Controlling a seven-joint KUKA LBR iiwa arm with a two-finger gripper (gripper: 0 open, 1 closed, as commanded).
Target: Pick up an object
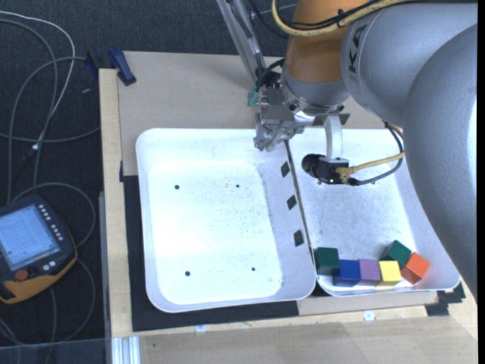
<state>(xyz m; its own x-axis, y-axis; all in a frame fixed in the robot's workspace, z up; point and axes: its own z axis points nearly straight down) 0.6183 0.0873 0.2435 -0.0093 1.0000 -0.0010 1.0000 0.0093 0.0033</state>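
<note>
- a robot lab: a big grey arm (424,89) reaches over a bench (189,89)
- left of the bench, a handheld control pad (30,245) and loose cables (38,82) on dark carpet

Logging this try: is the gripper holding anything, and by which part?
Nothing shows in the gripper; the blocks lie in the right bin.

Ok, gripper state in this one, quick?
Gripper: cannot be told; it sits at the far rim between the two bins, apart from the blocks.
</note>
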